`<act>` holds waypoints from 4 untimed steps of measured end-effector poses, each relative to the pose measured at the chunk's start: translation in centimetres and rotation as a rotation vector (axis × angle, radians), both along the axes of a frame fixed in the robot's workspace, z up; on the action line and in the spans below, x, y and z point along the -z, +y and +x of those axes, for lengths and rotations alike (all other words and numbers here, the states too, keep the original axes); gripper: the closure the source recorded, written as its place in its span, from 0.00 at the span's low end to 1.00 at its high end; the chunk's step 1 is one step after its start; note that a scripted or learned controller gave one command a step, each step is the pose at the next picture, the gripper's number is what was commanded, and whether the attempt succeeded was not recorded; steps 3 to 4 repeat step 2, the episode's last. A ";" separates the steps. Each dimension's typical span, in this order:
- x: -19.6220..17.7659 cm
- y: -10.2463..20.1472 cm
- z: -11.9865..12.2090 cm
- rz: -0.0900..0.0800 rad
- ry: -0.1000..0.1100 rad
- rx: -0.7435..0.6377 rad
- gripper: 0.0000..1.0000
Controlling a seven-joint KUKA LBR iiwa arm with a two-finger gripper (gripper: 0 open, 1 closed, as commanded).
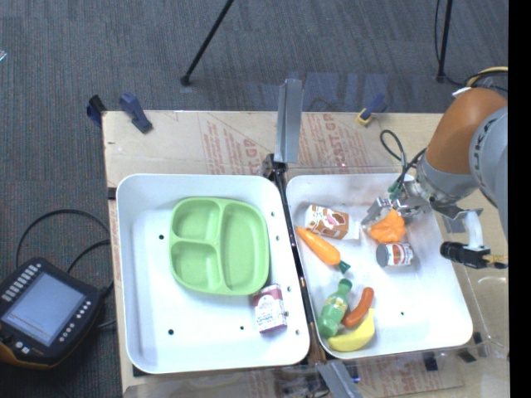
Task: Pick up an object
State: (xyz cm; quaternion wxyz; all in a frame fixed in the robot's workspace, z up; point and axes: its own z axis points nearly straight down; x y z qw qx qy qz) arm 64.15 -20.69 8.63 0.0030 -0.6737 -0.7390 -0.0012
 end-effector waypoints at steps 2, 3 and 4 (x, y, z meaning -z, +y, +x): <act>-12.9 9.4 0.3 -0.005 0.000 0.084 1.00; -12.9 9.4 0.3 -0.005 0.000 0.084 1.00; -12.9 9.4 0.3 -0.005 0.000 0.084 1.00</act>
